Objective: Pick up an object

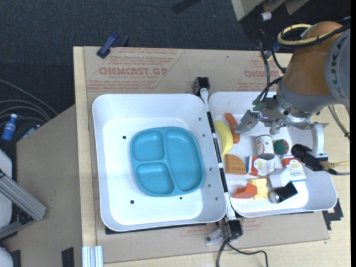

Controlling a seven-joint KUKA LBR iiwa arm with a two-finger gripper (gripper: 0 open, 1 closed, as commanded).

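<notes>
Gripper [257,121] hangs over the right bin's [325,196] back part, just right of the carrot [231,126]; whether it is open or closed I cannot tell, and nothing shows in its grasp. Left bin [105,166] holds a blue tray [166,161] with three compartments. Right bin, left to right: banana [225,138] by the divider, carrot behind it, bread slice [235,164], cheese wedge [251,189], can [263,145], green piece [281,147], cartons [292,168], black block [286,192].
</notes>
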